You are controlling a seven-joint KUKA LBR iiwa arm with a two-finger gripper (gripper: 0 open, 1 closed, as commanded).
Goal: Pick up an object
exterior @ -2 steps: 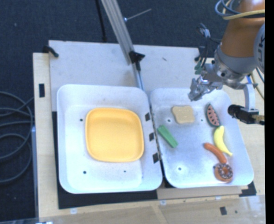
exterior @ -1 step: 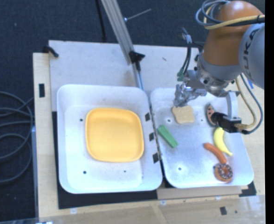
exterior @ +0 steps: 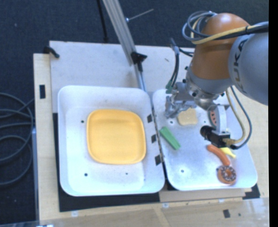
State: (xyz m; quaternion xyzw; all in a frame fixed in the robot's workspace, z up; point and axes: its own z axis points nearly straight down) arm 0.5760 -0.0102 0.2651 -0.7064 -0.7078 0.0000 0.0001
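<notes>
Hovering low over right bin, gripper beside pale block.
Fingers' spread not discernible; nothing seen pinched. Green block, carrot, donut nearby; yellow plate in left bin.

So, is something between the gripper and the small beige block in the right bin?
Nothing visible stands between them. The gripper hangs over the right white bin, directly beside the small beige block. The green rectangular block lies lower, near the divider, and the orange carrot-shaped toy and brown doughnut lie farther away.
</notes>
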